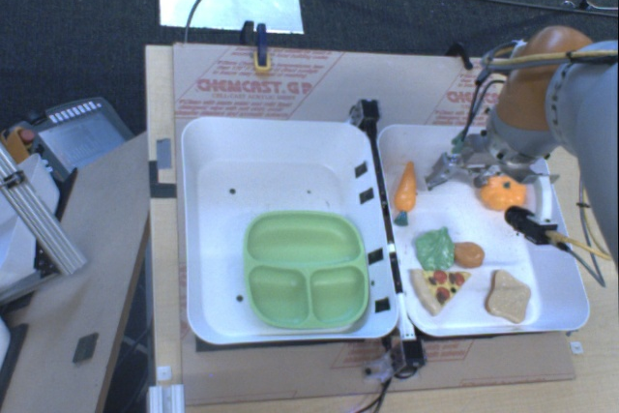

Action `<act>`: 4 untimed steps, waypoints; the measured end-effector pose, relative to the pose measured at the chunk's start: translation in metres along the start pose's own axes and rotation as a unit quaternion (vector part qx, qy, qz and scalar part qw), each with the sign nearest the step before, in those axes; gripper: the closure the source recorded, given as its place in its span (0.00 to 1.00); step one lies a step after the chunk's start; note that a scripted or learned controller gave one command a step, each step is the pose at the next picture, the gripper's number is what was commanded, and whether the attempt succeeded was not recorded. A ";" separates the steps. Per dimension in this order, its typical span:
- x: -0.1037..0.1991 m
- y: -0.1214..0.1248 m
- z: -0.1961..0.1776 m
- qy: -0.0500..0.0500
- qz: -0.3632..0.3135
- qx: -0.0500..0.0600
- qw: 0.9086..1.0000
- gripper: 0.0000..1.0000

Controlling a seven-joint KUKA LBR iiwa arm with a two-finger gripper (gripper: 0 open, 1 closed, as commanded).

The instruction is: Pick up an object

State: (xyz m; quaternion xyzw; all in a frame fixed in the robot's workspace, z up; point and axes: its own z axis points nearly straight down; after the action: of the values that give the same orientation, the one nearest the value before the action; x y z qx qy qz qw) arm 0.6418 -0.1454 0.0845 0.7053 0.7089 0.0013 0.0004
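The right bin [561, 305] holds several toy foods. An orange carrot [406, 187] lies near its left wall. A round orange fruit [503, 193] sits at the right, under the arm's wrist. Nearer the front are a green leafy piece [435, 249], a small brown round piece [469, 254], a pizza slice [440, 285] and a tan bread slice [508, 295]. My gripper [450, 167] hangs low over the back of the right bin, between the carrot and the orange fruit, a little right of the carrot's top. Nothing visibly sits in it.
The left bin [222, 160] holds a green divided plate [308, 268] toward its front. A black-clipped divider [375, 198] separates the two bins. A black cable end [527, 225] from the arm hangs over the right bin's right side.
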 end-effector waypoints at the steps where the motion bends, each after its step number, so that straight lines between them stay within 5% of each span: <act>1: 0.000 0.001 -0.011 -0.001 -0.001 -0.001 1.000 1.00; 4: 0.012 -0.012 -0.172 -0.001 0.000 -0.002 1.000 1.00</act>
State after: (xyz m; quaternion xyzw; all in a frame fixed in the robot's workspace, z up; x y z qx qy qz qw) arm 0.6290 -0.1342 0.2563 0.7051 0.7091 0.0020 0.0028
